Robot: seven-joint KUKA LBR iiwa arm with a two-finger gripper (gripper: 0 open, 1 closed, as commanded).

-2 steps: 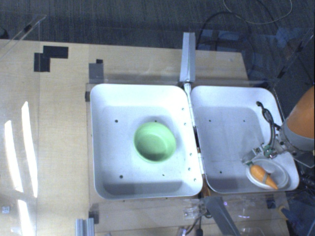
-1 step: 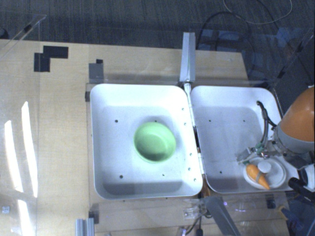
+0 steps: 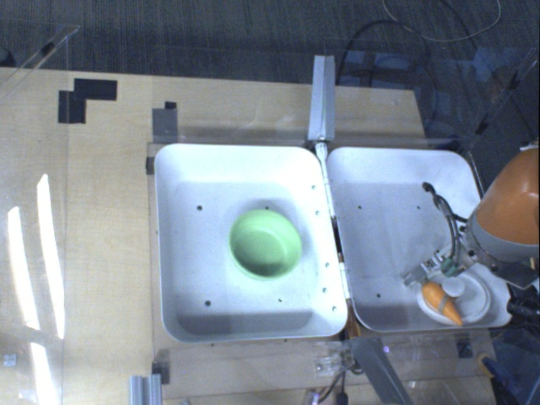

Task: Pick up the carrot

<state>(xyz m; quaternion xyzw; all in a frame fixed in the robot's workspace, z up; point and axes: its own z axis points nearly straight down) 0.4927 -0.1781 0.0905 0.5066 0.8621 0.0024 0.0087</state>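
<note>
Orange carrot (image 3: 442,301) | right bin's (image 3: 380,226) front-right corner | hand (image 3: 440,270) just above, grip unclear | left side open

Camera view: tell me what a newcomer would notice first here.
A pale green bowl sits alone in the middle of the left white bin, the brightest patch of colour. At the right bin's near right corner, an orange carrot lies on a small white plate, with the gripper right above it and the arm's orange band behind.
</note>
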